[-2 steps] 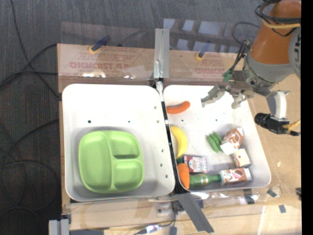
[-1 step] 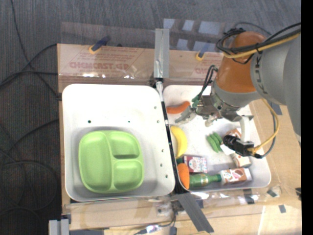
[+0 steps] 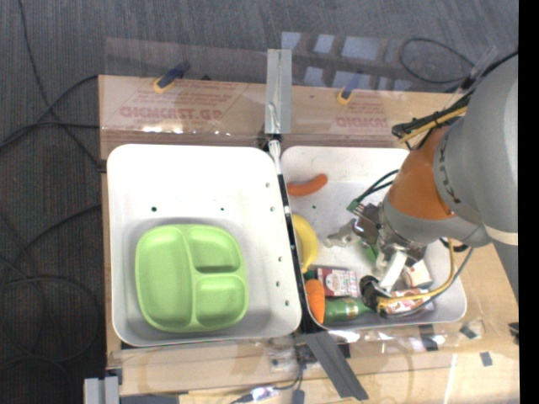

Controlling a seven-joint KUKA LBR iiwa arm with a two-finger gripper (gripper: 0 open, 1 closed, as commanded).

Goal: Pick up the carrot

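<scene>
carrot (image 3: 314, 300) at right bin (image 3: 337, 168) front-left corner | green tray (image 3: 191, 277) in left bin (image 3: 185, 171) | arm (image 3: 429, 194) over right bin

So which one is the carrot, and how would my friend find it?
Look in the right white bin, at its front left corner. The carrot is the small orange stub there, beside the green bottle. The other orange thing, the longer curved sausage, lies alone at the back.

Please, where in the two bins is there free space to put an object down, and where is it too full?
Free: the left bin floor between its far wall and the green tray; also the right bin floor beside the orange sausage-shaped piece. Crowded: the right bin's near half, with banana, carrot, green bottle and gripper.
</scene>
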